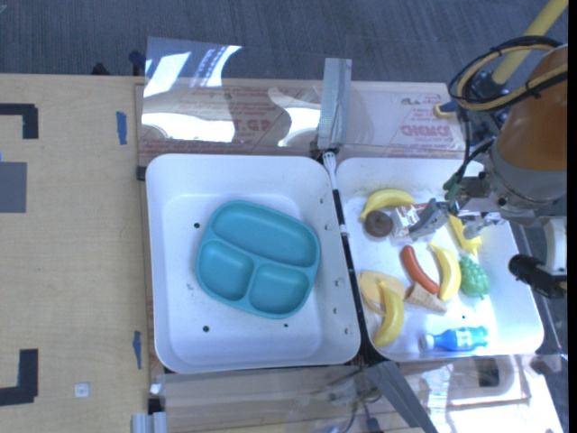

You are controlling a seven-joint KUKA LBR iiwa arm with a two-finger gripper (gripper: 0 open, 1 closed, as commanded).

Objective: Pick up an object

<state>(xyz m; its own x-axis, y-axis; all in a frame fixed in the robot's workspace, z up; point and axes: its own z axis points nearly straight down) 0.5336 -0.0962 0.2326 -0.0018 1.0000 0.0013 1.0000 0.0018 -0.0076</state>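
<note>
The object to be picked is not fixed by the task, so any toy in the right bin (527, 332) will do; the likeliest candidates lie just under the jaws (424, 222), which hang over the bin's upper middle, and whether they stand open or closed I cannot tell, since the metal parts blur together there. Nothing can be seen held between them. Closest is a brown round piece (377, 225) touching a yellow banana (388, 199) near the bin's left wall. A little further down lie a red sausage (419, 270) and a second banana (448, 271), side by side and nearly touching. Beyond these sit a green bumpy toy (474, 276), a third banana (389, 312) along the left wall, and a blue bottle (455, 339) at the bottom. To do the step well, I would judge it best to come down on a piece with free space on both sides, such as the bottle, and to straddle its narrow width, because the crowded middle risks a pinch on two things at once. The left bin (171, 242) holds a teal divided plate (257, 258).
</note>
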